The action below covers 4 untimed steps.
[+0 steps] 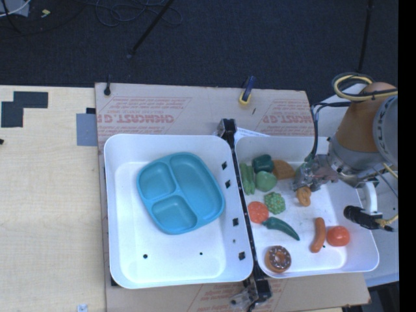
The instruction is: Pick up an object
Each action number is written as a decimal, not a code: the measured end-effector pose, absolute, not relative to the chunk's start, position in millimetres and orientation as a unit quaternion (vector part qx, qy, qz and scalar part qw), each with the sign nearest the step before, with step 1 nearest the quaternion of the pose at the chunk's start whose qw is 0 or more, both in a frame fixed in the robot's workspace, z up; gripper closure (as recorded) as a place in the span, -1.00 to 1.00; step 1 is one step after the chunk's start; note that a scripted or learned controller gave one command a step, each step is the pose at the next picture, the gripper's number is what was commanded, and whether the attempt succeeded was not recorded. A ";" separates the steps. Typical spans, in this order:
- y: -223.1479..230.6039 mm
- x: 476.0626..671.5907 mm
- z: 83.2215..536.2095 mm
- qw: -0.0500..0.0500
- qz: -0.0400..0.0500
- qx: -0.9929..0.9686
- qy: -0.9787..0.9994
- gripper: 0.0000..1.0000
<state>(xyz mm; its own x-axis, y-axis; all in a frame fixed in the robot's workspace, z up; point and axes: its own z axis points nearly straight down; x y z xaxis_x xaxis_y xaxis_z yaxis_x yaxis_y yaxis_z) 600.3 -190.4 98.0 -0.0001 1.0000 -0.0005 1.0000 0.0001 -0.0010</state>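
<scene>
- The arm [364, 125] comes in from the right of the frame, its orange band at upper right, and bends down over the right bin [364, 262].
- The gripper [311, 177] sits low over the upper middle of that bin; whether it is open or closed cannot be told, as the tip is a dark blur.
- Just under the gripper lies a small orange piece [303, 197], touching it or nearly so; which cannot be told.
- Left of the gripper sit a tan piece [283, 169], a dark green block [262, 162], a round green piece [266, 180] and a long green pod [247, 177] by the bin's left wall.
- Lower down lie a bumpy green ball [275, 203], a red-orange ball [258, 212] and a dark green pepper [282, 227].
- A donut [278, 259] rests near the bin's bottom edge.
- At lower right a sausage [318, 234] lies just beside a tomato [337, 236].
- The left bin [130, 265] holds a blue divided plate [180, 192], set in its upper middle.
- Both bins rest on cardboard [162, 112].
</scene>
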 end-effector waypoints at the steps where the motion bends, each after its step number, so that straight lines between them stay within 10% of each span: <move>1: -197.2 603.2 142.3 -0.001 0.000 -0.708 -0.706 1.00; 4: -149.2 585.0 229.2 0.002 0.000 -0.706 -0.709 1.00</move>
<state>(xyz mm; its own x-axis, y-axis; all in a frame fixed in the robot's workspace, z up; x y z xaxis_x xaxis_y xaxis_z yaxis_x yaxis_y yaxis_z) 585.0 -149.2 229.2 -0.0042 1.0000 0.0032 1.0000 0.0042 -0.0031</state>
